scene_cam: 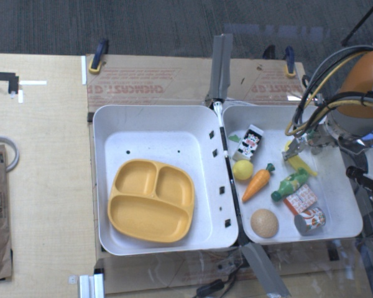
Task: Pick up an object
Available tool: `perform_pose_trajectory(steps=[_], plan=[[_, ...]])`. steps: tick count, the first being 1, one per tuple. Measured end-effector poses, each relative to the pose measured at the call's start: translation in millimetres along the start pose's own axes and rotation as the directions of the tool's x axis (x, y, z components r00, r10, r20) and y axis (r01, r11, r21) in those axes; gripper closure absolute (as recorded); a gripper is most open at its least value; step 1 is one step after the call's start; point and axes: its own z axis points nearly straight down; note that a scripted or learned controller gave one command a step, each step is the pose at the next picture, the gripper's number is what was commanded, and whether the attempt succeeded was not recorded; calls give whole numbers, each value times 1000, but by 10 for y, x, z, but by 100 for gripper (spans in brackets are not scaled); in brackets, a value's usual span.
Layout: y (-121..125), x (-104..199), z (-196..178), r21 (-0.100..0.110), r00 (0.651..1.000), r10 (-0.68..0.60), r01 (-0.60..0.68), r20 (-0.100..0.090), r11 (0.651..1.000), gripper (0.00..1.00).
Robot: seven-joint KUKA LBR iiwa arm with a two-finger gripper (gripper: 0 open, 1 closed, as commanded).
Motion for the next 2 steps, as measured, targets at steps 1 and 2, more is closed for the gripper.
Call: perform_pose_trajectory(steps=[1,2], plan=[[3,-15,-99,-2,1000,2,-2,3,1000,100],[254,288,-1076,-2,1000,22,-22,4,1000,100]])
